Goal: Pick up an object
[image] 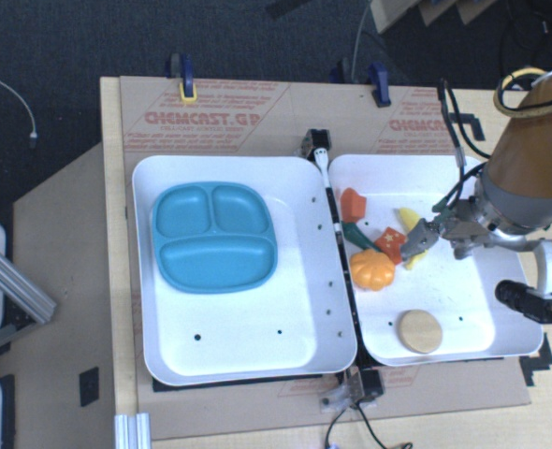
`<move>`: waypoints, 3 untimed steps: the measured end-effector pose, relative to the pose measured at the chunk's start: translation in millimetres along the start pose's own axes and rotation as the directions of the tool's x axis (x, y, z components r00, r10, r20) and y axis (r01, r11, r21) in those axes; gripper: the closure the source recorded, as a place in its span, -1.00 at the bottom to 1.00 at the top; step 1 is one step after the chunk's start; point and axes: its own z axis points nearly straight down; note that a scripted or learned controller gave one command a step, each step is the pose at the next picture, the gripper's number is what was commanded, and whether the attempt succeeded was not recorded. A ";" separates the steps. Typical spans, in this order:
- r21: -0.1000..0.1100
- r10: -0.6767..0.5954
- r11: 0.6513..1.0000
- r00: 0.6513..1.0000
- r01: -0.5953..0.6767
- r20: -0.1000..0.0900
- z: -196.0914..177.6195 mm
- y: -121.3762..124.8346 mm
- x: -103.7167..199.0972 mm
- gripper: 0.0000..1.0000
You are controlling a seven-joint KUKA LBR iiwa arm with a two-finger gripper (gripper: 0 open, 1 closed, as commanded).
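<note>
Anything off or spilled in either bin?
Nothing stands out. The blue divided plate sits flat in the left bin. In the right bin, the toy foods cluster near the gripper, with a tan disc apart.

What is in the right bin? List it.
Right bin: orange fruit, tan disc, red piece, yellow piece, orange piece, green piece. Whatever lies under the gripper is covered.

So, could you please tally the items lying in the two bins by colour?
Blue: 1, the plate in the left bin
Orange: 2, a piece and a rounder piece
Red: 1, a piece
Yellow: 1, a piece
Green: 1, a piece
Tan: 1, a disc
Total: 7
</note>
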 end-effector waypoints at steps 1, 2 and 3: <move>-0.015 -0.004 1.000 1.000 0.004 0.002 -7.5 3.0 0.4 -1.00; -0.010 -0.003 1.000 1.000 0.003 0.000 38.6 1.7 8.9 -1.00; -0.017 -0.002 1.000 1.000 0.002 0.003 86.7 -4.7 2.2 -1.00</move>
